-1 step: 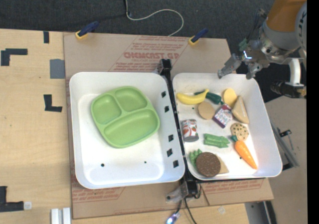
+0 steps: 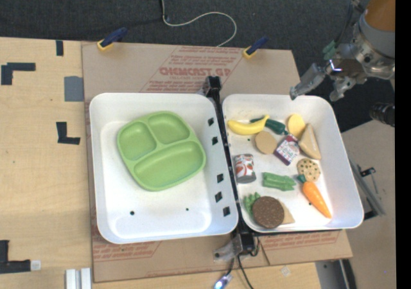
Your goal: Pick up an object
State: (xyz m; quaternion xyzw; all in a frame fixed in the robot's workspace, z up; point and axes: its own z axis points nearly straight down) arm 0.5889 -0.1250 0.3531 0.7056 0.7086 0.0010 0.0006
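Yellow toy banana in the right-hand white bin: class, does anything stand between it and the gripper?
Nothing visible does. The yellow toy banana lies uncovered near the right-hand white bin's upper left, nothing resting on top. The gripper hangs past the bin's upper right rim, open jaws holding nothing, with open space between.

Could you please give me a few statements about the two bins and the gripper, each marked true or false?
1. The green plate lies in the left bin. True.
2. The carrot lies in the left bin. False: it lies in the right bin, near its right wall.
3. The gripper holds the banana. False: its fingers are spread with nothing between them, above the right bin's far edge, and the banana lies in the bin.
4. The can lies nearer the divider between the bins than the cookie. True.
5. The burger patty lies at the right bin's far edge. False: it lies at its near edge.
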